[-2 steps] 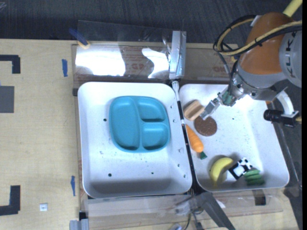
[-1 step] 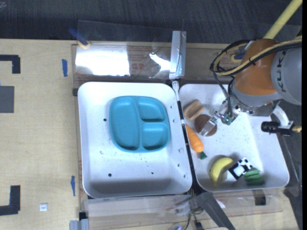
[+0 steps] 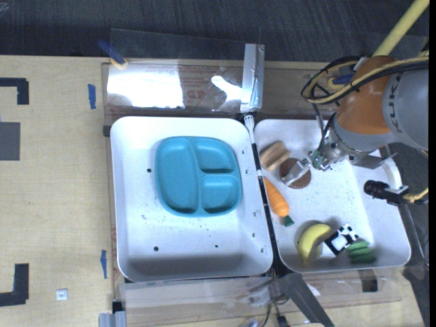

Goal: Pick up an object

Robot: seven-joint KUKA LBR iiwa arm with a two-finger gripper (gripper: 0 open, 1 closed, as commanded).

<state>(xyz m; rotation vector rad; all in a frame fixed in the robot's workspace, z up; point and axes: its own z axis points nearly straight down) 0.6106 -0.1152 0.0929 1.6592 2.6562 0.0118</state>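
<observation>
The right bin point(image 3: 381, 213) holds a tan bread-like piece point(image 3: 272, 154), a brown and silver round piece point(image 3: 295, 172), an orange carrot point(image 3: 277, 199), a yellow banana point(image 3: 310, 240), a black-and-white item point(image 3: 343, 239) and a green piece point(image 3: 360, 252). My gripper point(image 3: 320, 159) hangs from the grey arm with its orange band point(image 3: 364, 107), low over the upper part of the right bin, just right of the brown round piece. Nothing shows between its tips.
The left bin point(image 3: 136, 244) holds a blue divided tray point(image 3: 198, 174). A clear plastic sheet with tape point(image 3: 180, 84) lies behind the bins. Yellow and black cables point(image 3: 340, 80) loop around the arm's wrist. A black fitting point(image 3: 381, 191) juts over the right bin's edge.
</observation>
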